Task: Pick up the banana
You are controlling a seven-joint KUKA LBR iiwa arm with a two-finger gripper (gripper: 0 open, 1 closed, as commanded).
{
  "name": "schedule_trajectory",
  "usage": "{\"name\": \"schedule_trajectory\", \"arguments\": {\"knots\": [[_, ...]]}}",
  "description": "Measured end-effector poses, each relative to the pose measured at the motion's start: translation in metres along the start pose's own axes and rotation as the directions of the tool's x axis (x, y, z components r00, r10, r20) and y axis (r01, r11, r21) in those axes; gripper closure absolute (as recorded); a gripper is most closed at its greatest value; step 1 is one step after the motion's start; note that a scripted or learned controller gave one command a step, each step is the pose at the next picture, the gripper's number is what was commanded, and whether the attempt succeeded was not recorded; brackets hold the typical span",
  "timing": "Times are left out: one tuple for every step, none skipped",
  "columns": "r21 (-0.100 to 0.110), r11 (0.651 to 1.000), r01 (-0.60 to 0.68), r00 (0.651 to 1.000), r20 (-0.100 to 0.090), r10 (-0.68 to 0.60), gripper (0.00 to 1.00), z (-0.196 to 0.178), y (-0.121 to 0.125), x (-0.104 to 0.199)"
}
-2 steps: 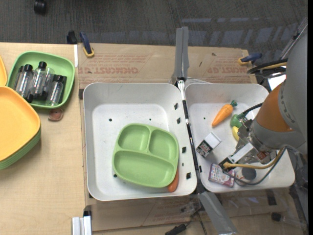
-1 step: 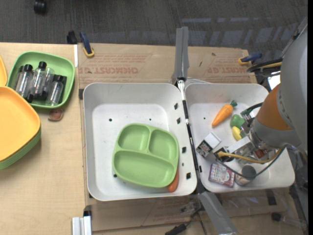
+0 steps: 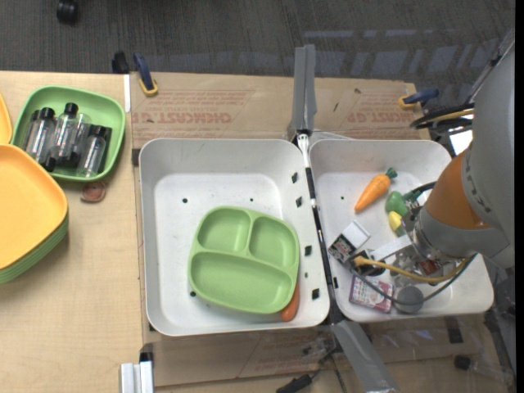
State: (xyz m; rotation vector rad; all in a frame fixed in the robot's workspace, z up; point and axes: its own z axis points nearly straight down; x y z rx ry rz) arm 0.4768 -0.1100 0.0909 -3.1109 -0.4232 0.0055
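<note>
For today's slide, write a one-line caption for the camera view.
Grey KUKA arm reaches into the right white bin beside an orange toy carrot, while a green divided plate lies in the left white bin.

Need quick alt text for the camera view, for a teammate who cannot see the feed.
The grey arm reaches from the right into the right bin, over clutter including a toy carrot. The left bin holds a green divided plate. A green tray of bottles sits far left.

bins 2 (image 3: 155, 219) (image 3: 327, 158) | divided green plate 1 (image 3: 244, 259) | carrot 1 (image 3: 372, 191) | vials 4 (image 3: 65, 137) | clamps 2 (image 3: 145, 76) (image 3: 417, 99)
</note>
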Motion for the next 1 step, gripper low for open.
{"name": "schedule_trajectory", "arguments": {"knots": [[-0.002,0.998,-0.066,0.998,-0.002,0.066,1.0,-0.0006,0.0215,-0.0053]]}}
